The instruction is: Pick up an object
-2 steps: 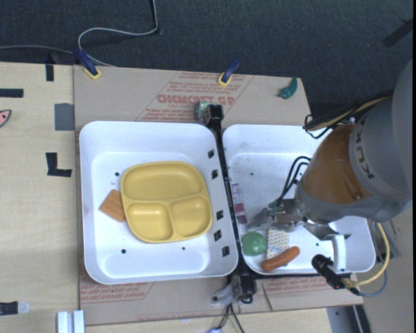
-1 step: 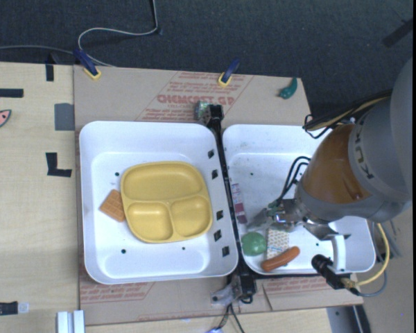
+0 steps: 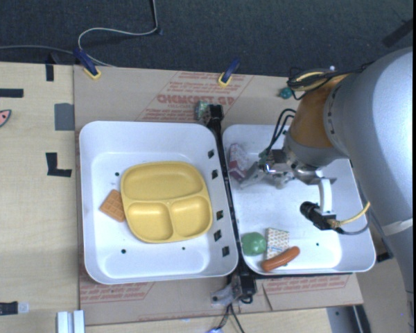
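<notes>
My tool (image 3: 253,172) reaches into the right bin (image 3: 347,255).
I cannot tell its grip; a green ball (image 3: 253,242) and sausage (image 3: 281,257) lie near.

Red printed lettering runs across the cardboard sheet (image 3: 187,99) under the bins, at about twelve o'clock from the left bin (image 3: 90,186). It appears upside down and too blurred to read. Fainter red print on the cardboard's six o'clock edge is likewise illegible.
</notes>
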Robot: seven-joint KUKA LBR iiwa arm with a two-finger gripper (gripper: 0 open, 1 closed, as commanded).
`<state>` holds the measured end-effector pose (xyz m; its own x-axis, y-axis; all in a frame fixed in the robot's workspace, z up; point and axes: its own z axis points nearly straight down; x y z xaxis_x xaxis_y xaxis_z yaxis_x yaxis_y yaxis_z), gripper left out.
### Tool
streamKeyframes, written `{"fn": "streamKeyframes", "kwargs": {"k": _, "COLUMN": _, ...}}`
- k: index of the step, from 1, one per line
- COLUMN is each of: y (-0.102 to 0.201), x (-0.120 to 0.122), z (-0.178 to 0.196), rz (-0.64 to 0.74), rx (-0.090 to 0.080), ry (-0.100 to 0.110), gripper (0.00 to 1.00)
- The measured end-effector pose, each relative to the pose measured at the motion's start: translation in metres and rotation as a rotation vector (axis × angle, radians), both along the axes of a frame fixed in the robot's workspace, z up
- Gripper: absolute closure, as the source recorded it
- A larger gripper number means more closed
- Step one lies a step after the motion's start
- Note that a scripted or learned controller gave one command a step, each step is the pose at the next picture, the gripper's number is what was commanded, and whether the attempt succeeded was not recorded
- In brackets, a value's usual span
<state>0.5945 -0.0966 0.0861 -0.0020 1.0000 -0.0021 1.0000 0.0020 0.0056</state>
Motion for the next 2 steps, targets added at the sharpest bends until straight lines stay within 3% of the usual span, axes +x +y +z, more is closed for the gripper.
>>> {"fn": "streamKeyframes", "kwargs": {"k": 1, "y": -0.0005, "x": -0.0004, "z": 0.0096, "rz": 0.001, "rx": -0.003, "ry": 0.001, "gripper": 1.0}}
{"fn": "streamKeyframes", "kwargs": {"k": 2, "y": -0.0006, "x": -0.0004, "z": 0.0096, "rz": 0.001, "rx": -0.003, "ry": 0.002, "gripper": 0.0}}
